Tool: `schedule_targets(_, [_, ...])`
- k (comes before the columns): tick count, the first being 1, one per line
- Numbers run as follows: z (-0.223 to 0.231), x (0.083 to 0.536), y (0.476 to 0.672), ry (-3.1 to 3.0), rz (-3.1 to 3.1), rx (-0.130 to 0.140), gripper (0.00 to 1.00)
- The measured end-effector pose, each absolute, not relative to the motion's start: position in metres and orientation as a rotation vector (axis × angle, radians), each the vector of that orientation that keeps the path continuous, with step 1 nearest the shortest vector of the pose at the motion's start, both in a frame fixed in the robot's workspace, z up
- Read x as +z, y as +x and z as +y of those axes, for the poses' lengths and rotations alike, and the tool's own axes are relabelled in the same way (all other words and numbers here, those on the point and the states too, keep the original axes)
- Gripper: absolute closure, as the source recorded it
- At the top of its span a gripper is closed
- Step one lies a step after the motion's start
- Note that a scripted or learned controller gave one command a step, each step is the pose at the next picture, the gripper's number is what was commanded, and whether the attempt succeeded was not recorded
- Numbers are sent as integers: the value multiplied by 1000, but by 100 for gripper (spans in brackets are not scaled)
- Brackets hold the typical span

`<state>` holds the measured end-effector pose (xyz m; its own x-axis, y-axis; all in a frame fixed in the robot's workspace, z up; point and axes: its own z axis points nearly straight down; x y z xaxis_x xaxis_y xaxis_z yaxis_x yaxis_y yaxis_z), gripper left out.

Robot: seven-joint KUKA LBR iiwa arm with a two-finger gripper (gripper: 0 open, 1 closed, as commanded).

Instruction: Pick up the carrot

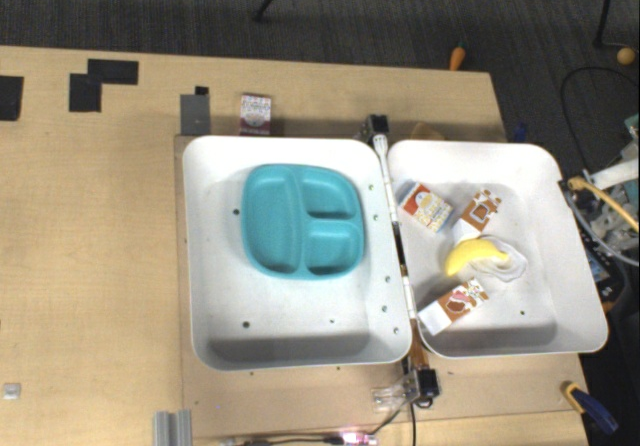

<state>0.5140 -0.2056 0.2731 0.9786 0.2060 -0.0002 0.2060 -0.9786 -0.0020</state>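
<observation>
The right bin (545, 326) holds a yellow banana (472, 256) near its middle, with a clear plastic piece (510, 265) against its right side. Three small printed packets lie around the banana: one (427, 208) at the back left, one (482, 209) at the back middle and one (455, 304) at the front left. A small orange object (457, 57) sits at the bench's far edge, outside the bins; I cannot tell what it is.
The left bin (205, 264) carries a teal divided plate (302, 221). A small printed cube (256, 112) and a dark bracket (195, 111) stand behind the left bin. Cables and clutter (610, 204) crowd the bench's right side.
</observation>
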Motion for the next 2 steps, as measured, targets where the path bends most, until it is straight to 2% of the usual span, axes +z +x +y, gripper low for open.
schedule_targets(1, [-116,222,487,-3116,-334,6,100])
schedule_targets(2, [-36,221,488,-3106,-428,2,100])
